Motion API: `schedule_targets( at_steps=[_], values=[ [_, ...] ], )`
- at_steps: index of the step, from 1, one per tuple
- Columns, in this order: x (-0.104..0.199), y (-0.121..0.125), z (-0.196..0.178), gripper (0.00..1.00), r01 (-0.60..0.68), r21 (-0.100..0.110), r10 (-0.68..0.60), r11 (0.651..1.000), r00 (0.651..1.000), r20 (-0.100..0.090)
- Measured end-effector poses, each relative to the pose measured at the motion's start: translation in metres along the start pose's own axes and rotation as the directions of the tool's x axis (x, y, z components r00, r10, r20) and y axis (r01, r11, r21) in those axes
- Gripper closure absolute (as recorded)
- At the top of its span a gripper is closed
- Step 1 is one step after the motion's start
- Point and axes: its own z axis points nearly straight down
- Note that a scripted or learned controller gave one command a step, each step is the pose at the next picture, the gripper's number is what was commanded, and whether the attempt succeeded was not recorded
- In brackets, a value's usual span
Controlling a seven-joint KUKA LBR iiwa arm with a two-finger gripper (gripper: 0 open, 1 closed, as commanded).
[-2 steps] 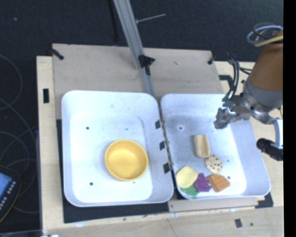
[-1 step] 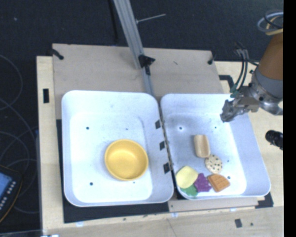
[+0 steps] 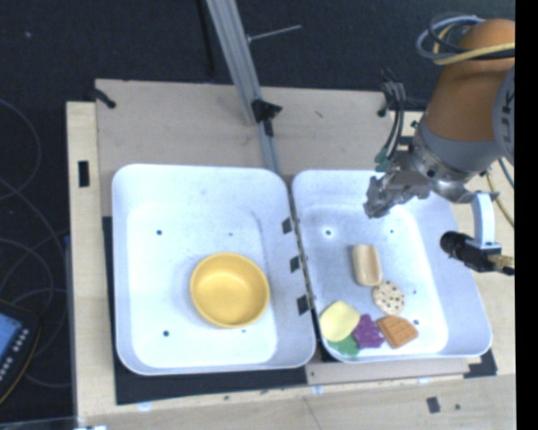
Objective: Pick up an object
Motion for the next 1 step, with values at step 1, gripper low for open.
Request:
schedule_targets(
  at_steps=[1],
  values=[
    [0.0593,0.0088,0.0043,1.00,0.000,0.001,0.000,1.000,1.000,-0.001]
  ],
)
